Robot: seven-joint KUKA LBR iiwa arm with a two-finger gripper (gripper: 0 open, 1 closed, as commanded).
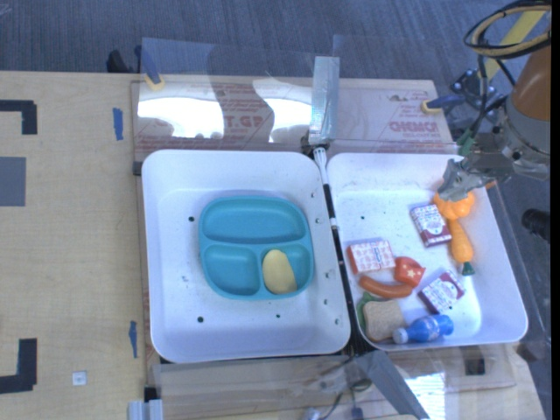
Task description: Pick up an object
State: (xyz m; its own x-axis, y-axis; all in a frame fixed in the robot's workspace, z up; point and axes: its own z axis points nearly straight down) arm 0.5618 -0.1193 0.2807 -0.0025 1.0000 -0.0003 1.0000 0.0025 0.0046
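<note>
Camera view: gripper (461, 180) over right bin (503, 261), tips at carrot (458, 226) top; grip state indiscernible; arm cut off at right edge.

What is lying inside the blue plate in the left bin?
The blue plate has three sections. One yellow, potato-like thing lies in the lower right section. The other two sections show only bare blue surface. What is under the yellow thing is covered.
</note>
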